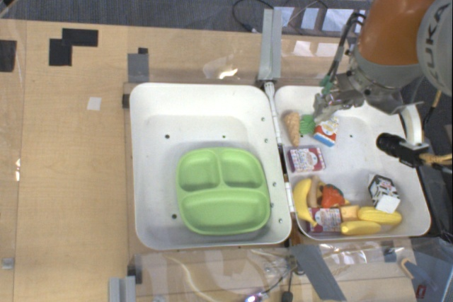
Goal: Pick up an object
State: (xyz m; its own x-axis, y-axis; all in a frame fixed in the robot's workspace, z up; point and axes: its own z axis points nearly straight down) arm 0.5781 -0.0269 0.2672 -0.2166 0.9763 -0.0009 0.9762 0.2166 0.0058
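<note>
Crowding is the main risk here: my end effector (327, 104) hangs low over the far left part of the right bin (354, 173), just above a small carton (326, 132) with a green piece (307, 126) and a tan cone-shaped thing (291, 125) right beside it. Whether my fingers are apart or closed I cannot tell, and I see nothing held between them. If I close here I could catch two things at once, or pinch the carton's edge so it slips out as I lift. The bin's left wall is near too, so a push could jam the cone against it. Nearer the camera lie a flat pink packet (306, 160), a banana (303, 200), a red thing (331, 197), a yellow piece (379, 216) and a small black-and-white box (383, 189). The left bin (152, 152) holds a green divided plate (222, 189), well apart on the desk (64, 173).
</note>
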